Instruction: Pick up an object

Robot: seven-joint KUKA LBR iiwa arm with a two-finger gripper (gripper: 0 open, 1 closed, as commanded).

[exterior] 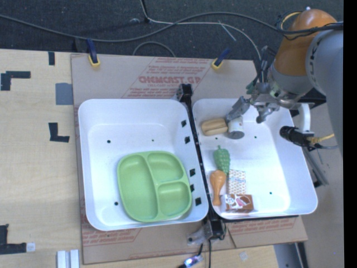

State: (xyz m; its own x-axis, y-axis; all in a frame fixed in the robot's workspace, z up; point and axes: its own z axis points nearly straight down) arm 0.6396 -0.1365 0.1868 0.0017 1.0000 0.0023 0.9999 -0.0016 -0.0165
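The arm (312, 49) is reaching in from the right over the right bin (279, 166). Its gripper (234, 124) is hanging at the bin's upper left part, just beside the right end of a tan roll (212, 127). Whether the claw is open or closed cannot be told at this slant, and nothing is showing between its tips.

The roll is lying on its side near the wall between the bins. Below it a green cone (222, 159) is lying, then an orange drumstick (217, 185), touching a patterned packet (237, 181) and a small brown box (240, 203).

In the left bin (111, 121) a green tray (154, 185) with three compartments is sitting toward the front. Both bins are resting on cardboard (162, 77).
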